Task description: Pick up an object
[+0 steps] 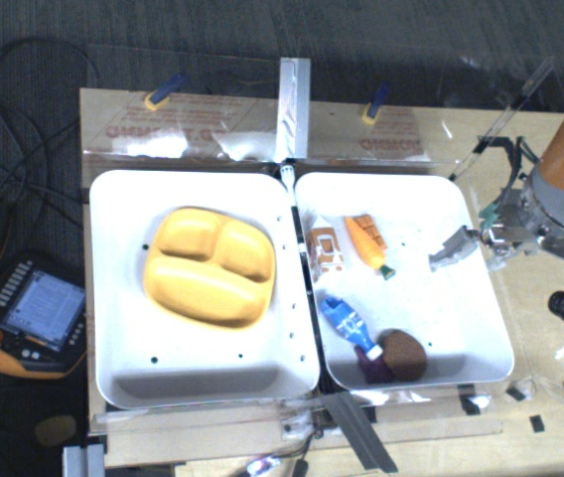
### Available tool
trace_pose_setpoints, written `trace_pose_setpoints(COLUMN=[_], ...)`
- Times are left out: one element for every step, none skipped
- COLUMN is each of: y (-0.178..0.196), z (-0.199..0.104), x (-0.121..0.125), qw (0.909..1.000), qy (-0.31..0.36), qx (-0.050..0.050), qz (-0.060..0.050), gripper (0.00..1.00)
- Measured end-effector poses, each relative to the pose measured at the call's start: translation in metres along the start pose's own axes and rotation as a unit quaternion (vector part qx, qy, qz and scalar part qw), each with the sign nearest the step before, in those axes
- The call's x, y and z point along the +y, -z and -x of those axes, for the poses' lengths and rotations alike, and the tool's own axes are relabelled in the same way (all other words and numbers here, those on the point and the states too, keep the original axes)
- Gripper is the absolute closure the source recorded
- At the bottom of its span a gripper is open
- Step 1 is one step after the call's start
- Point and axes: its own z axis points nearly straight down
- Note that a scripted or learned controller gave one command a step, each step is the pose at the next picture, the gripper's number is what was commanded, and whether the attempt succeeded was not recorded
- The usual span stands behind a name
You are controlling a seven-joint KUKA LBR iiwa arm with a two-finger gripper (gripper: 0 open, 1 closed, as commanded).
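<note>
2 shallow white bins sit side by side on the pale wooden worktop (540, 366). The left white bin (113, 366) carries a large yellow moulded plastic tray (209, 264), lying slightly tilted near its middle. The right white bin (471, 316) holds 4 small things along its left half. A small brown-and-white printed packet (325, 249) lies just beside the bin's left wall. Near it, to the right, lies an orange carrot-shaped toy with a green tip (368, 241), slanting down toward the bin's middle. Lower down, a blue crinkled plastic bottle-shaped item (348, 325) lies at a slant, its lower end touching a round dark brown ball-like object (401, 354) near the front wall.

The grey metal hand (461, 244) hangs over the right side of the right bin, well apart from all 4 things, with nothing between its fingers. Whether those fingers stand apart or together cannot be told here.
</note>
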Motion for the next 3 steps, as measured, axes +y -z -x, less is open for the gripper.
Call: trace_pose_setpoints(y=[-0.162,-0.153,-0.066], z=[-0.067,-0.067,-0.116], x=[0.083,0.083,0.043], qw=[0.9984,0.9985,0.9994], qy=[-0.056,-0.056,-0.036], qx=[-0.002,-0.001,0.0], qz=[0.001,0.0,-0.001], gripper=[0.0,1.0,1.0])
